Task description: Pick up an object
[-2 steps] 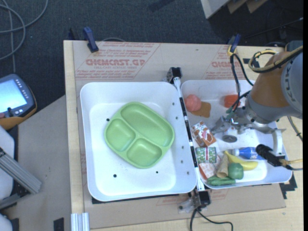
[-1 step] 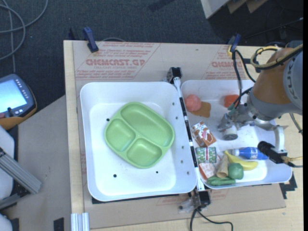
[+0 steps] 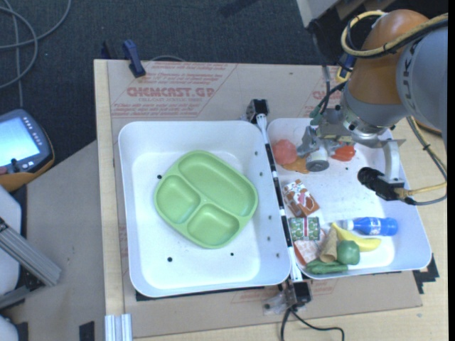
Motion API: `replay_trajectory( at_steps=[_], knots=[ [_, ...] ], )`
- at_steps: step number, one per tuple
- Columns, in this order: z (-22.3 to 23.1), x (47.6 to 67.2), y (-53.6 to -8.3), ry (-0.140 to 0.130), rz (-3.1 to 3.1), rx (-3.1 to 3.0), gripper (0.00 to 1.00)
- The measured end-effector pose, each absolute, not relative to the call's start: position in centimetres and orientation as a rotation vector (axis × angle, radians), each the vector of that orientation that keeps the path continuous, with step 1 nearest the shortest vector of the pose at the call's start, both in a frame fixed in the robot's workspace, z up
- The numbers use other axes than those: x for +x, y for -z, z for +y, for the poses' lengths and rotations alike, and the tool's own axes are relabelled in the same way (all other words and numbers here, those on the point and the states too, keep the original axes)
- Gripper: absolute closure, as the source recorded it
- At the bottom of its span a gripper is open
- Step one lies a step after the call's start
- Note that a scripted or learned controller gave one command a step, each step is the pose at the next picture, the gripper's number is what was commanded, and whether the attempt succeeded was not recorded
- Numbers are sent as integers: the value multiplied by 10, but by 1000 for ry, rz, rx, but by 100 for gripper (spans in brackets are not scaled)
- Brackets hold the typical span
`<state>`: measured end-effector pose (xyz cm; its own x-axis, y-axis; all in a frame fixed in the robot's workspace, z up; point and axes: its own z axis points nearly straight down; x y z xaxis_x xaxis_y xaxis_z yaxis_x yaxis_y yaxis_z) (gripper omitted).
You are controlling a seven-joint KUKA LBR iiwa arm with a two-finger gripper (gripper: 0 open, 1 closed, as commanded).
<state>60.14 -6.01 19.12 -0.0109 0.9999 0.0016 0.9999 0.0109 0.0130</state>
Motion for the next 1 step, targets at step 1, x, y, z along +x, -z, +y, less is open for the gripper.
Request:
replay_trajectory(
  at_steps=[1],
  knots=[
    [-2, 579, -220, -7, 2229, 2213, 100]
  ],
)
